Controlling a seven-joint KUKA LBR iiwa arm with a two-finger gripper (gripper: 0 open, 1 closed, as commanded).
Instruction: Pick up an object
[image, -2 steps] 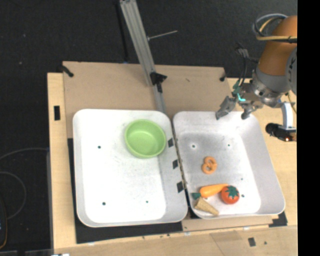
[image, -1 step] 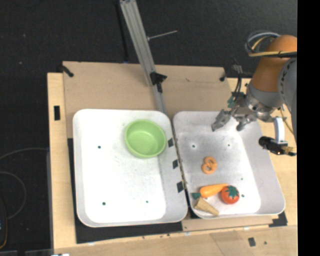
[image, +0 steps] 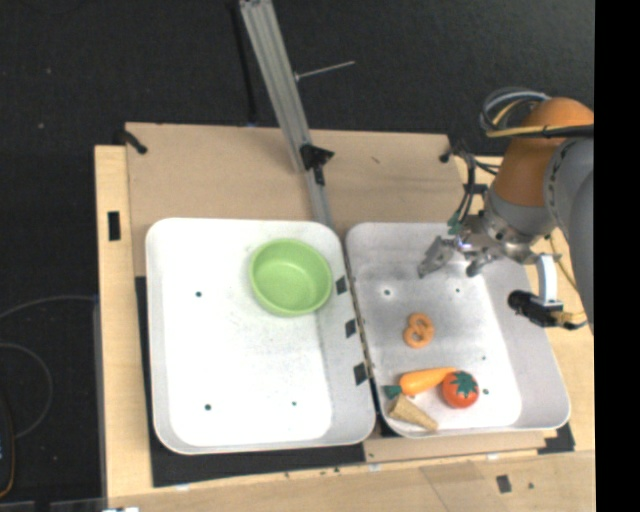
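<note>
The right bin holds an orange pretzel-shaped toy near its middle, and along its front edge an orange carrot, a red tomato and a tan wedge. A green bowl sits in the left bin at its back right. My gripper hangs over the back part of the right bin, above and to the right of the pretzel. Its fingers are spread apart with nothing between them.
A slanted metal pole rises from the bench behind the seam between the bins. The arm's grey body with its orange band fills the back right. The wooden bench surrounds both bins.
</note>
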